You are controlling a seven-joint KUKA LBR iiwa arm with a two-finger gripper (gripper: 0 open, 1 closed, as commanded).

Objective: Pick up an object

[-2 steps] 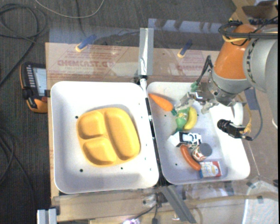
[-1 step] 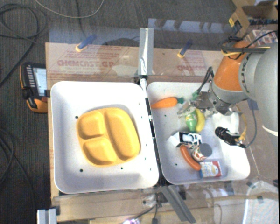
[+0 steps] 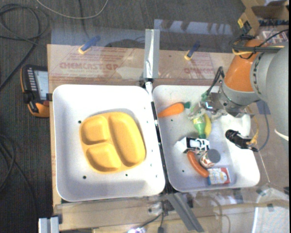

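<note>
The arm [image 3: 264, 79] reaches in from the right and ends over the upper part of the right bin [image 3: 178, 147]. Its gripper [image 3: 207, 105] sits low above a small cluster there. I cannot tell whether it is spread or pressed together, and I see nothing plainly held in it.

Just under the gripper lie a green thing [image 3: 199, 125] and a yellow thing [image 3: 208, 126], side by side and touching. The gripper's tip seems to meet their upper ends. To their left, near the bin's inner wall, a carrot [image 3: 170, 110] lies on a slant with its green top pointing toward the gripper.

Below the cluster is a black-and-white toy car [image 3: 197, 143]. Just beneath that, a red sausage [image 3: 198, 164] lies at an angle, with a grey disc [image 3: 213, 156] touching its right side. A small red and blue packet [image 3: 218, 176] lies by the bin's near edge, just beside the sausage's lower end.

The left bin [image 3: 68, 130] holds a yellow tray [image 3: 114, 140] with three compartments, set slightly askew near the middle.
</note>
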